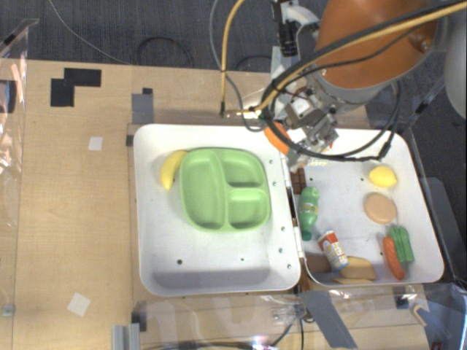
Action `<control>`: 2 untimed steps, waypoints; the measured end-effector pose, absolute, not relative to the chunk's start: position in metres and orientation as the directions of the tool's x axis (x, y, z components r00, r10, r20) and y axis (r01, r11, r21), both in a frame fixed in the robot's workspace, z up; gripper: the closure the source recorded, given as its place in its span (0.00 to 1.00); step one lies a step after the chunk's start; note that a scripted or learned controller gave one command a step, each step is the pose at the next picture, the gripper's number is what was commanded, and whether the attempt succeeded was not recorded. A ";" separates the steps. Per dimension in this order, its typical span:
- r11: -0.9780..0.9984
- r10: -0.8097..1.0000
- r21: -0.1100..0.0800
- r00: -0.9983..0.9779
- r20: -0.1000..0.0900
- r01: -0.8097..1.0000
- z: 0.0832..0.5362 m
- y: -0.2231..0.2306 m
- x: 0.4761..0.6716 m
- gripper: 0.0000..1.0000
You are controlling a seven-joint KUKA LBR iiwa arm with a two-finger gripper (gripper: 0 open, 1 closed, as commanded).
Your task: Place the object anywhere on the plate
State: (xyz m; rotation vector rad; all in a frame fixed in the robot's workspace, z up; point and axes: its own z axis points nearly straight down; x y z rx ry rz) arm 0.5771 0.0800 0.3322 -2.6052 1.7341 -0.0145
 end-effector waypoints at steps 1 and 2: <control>-0.498 -0.867 0.005 0.498 -0.010 -0.867 0.210 0.159 0.593 1.00; -0.492 -0.870 -0.007 0.492 -0.003 -0.870 0.216 0.155 0.597 0.00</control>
